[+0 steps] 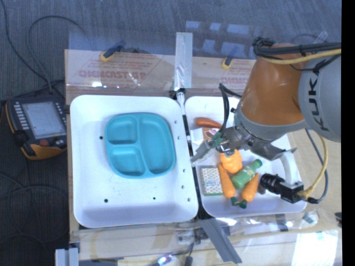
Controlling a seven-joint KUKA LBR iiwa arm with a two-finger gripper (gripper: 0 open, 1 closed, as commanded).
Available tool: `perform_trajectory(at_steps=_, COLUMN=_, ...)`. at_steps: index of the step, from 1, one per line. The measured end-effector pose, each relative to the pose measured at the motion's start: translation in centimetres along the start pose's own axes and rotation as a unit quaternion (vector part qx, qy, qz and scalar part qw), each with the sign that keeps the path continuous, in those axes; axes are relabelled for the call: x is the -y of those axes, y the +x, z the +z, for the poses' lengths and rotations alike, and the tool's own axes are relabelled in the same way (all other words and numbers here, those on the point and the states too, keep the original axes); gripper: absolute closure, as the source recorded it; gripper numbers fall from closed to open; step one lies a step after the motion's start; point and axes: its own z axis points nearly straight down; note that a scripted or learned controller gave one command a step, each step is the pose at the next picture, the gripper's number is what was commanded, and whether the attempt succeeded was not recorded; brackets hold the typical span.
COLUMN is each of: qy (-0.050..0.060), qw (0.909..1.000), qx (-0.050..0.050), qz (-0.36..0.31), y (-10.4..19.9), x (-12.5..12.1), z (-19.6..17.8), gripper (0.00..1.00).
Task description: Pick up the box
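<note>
The gripper hangs low over the right bin, near its left wall, and whether it is spread or closed cannot be told from this angle; nothing is seen held in it. Just below it and slightly left, the box lies flat on the bin floor, a single small pale carton with a dotted face, apart from the gripper and close to the bin's left wall.

Touching the box's right side is a cluster of toy food: one orange carrot lying alongside the box, a second carrot angled farther right, one green bottle between them, and one orange pepper-like piece above. One sausage-shaped orange piece lies alone toward the bin's far end.

The arm, with its orange band, covers much of the right bin from the right side.

The left bin holds one turquoise divided plate with three compartments.

On the floor to the left sits one teach pendant.
</note>
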Motion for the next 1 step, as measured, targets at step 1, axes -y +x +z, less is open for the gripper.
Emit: perform_trajectory(at_steps=1, qy=0.000, qw=1.0000, qx=0.000, qz=0.000, y=0.00, x=0.00, z=0.00, gripper=0.00)
